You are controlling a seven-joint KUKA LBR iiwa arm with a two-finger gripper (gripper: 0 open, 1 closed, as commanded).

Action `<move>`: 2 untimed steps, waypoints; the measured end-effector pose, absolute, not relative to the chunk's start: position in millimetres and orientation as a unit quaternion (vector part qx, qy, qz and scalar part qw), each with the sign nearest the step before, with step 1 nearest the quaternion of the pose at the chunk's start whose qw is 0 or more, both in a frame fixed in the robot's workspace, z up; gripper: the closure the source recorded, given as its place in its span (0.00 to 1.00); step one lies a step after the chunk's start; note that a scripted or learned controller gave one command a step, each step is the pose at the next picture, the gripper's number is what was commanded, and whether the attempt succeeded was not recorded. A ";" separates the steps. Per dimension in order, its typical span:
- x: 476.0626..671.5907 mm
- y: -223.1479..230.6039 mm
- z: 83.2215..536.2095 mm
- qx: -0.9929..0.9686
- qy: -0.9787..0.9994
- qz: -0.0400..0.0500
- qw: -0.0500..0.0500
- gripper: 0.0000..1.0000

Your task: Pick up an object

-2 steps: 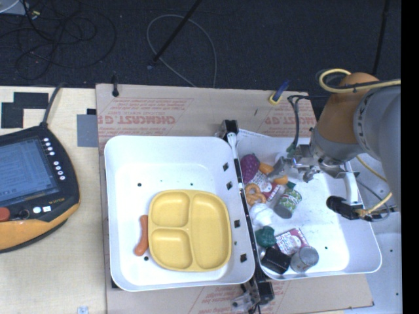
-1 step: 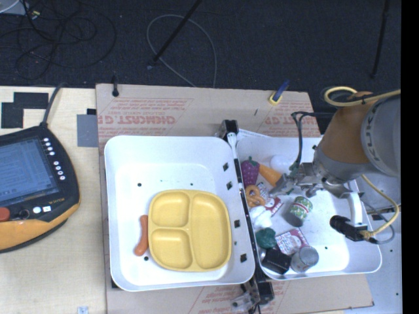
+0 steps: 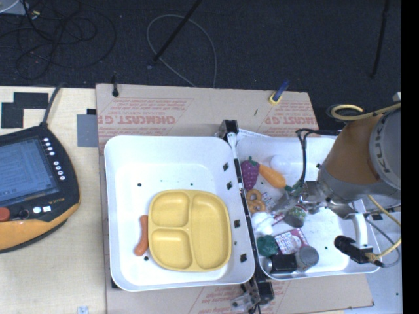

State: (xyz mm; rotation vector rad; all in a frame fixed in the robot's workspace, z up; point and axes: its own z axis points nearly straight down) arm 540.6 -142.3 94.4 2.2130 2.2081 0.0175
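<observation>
Grey gripper (image 3: pixel 292 205) low among right bin (image 3: pixel 327 267) clutter, yellow tray (image 3: pixel 190 231) left

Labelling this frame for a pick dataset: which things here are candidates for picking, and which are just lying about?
Job:
gripper
carrot toy
purple berry toy
grey can
sausage toy
yellow divided plate

Lying about:
control pendant
cardboard sheet
loose cable

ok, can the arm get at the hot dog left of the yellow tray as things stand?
Probably yes. The hot dog lies bare on the left bin floor beside the yellow tray, nothing on top. The claw is over the right bin's clutter and must cross the divider.
</observation>
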 end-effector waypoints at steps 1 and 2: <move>539.2 -145.3 102.8 0.710 0.704 0.003 0.007 1.00; 576.2 -47.6 187.8 0.706 0.708 0.000 -0.001 1.00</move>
